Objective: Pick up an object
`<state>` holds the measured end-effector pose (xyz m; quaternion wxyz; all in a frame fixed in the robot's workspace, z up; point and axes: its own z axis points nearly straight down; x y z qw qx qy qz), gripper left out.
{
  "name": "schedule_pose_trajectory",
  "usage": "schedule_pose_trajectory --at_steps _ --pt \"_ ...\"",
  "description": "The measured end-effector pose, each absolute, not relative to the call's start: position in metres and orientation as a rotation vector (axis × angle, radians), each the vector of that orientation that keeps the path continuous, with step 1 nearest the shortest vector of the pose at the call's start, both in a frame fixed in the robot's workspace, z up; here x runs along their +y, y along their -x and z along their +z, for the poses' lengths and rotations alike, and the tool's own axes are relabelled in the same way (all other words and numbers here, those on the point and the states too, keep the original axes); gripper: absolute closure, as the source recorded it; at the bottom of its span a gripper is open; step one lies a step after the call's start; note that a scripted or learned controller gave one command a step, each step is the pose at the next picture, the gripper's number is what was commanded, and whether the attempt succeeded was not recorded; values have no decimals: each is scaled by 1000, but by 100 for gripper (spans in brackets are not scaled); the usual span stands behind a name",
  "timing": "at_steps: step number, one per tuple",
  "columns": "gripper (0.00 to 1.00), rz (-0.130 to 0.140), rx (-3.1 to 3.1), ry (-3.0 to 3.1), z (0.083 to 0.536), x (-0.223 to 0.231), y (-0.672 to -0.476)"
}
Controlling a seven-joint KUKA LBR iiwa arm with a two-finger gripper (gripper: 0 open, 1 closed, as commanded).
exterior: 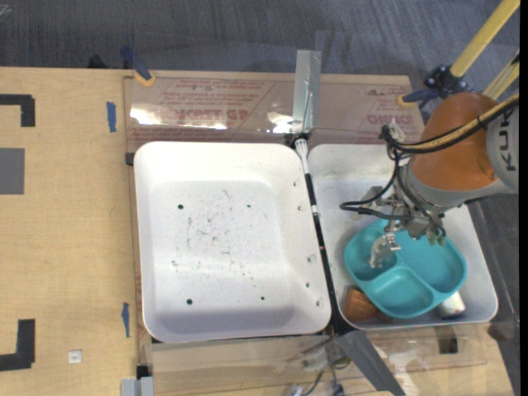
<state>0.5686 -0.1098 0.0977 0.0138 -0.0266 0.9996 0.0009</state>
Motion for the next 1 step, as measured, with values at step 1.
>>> schedule_pose_trajectory --at_steps 1 --pt "100 -3 3103 88 111 -109 -571"
